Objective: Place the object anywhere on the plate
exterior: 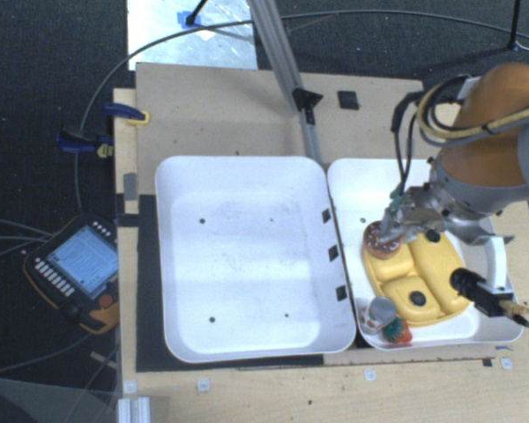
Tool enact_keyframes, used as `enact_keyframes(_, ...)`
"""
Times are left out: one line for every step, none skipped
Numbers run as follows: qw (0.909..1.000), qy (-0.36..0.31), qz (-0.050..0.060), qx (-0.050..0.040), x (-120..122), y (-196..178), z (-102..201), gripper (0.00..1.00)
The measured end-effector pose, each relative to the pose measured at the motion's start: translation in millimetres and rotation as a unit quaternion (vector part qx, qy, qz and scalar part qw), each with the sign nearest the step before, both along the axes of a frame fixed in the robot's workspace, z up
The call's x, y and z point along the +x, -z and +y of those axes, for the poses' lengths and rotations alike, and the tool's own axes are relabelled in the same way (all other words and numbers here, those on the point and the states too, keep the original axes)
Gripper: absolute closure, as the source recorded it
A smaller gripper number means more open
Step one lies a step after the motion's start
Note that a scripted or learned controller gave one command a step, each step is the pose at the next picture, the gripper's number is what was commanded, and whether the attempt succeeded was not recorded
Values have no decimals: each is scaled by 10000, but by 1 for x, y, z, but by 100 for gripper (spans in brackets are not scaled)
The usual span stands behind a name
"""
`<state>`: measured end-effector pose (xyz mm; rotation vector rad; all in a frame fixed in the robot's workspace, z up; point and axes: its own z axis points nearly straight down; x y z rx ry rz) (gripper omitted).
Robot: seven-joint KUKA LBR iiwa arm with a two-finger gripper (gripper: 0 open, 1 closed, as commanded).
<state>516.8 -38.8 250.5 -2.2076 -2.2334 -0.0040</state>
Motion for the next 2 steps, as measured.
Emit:
enact_keyframes(10000, 1, 6, -2, -7, 2, 62, 100)
enact_keyframes(10000, 12, 5, -5, -17, 12, 118, 100)
